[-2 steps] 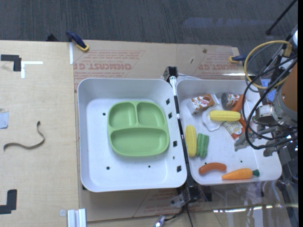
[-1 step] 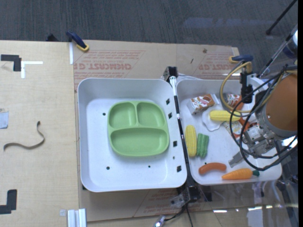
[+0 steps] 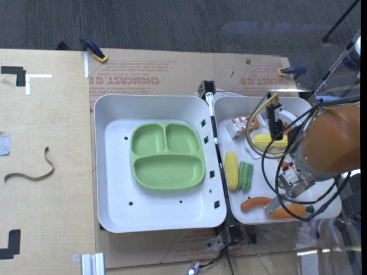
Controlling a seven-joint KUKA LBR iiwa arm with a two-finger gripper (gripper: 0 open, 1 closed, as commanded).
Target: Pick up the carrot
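L bin (image 3: 109, 171): green tray (image 3: 168, 155) sits flat at its centre, 3 compartments, probably parked there as a drop spot.

R bin (image 3: 241, 103): food toys crowd it. Corn (image 3: 231, 169) lies along the 9 o'clock wall, green veg (image 3: 245, 175) touching it at its 3 o'clock. A wrapper-like item (image 3: 239, 125) is at 11 o'clock, too small to ID. 2nd yellow piece (image 3: 269, 141) sits near bin centre, partly behind cables.

Red-orange piece (image 3: 255, 203) lies at 6 o'clock of the bin, looks like a chilli or sausage, not the target.

Carrot (image 3: 289, 211) lies at 5 o'clock of the bin, near the front wall, on its side, long axis roughly 9-to-3. Orange body, green end toward 3 o'clock. Tapered, smooth.

Gripper (image 3: 279, 201) hangs down over the carrot's 9 o'clock end, arm (image 3: 332, 142) bulk above at 1 o'clock. Placement reads as a straight-down grab on the carrot. Jaw state: can't tell, fingertips blur into the carrot. Whether it's gripped, can't say.
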